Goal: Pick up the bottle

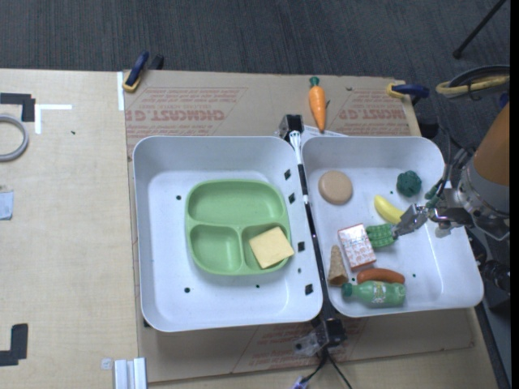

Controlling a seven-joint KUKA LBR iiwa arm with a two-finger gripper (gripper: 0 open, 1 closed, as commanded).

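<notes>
Lying on its side against the near wall of the right bin (454, 294), the green bottle (375, 293) touches a red sausage (379, 276) just behind it. Beside them sit a pink carton (356, 247), a green toy (379, 236), a yellow banana (388, 209), a round bun (335, 186) and broccoli (409, 182). Above the banana, the gripper (411, 220) hangs with fingers slightly parted, holding nothing. Left bin (154, 241) holds a green divided plate (211, 217) with a yellow block (270, 247).

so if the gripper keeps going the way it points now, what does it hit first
Most likely the green ridged toy, just past the gripper as it points left across the right bin. The bottle lies nearer the front wall, off that line. Height is unclear, so it might pass over.
</notes>
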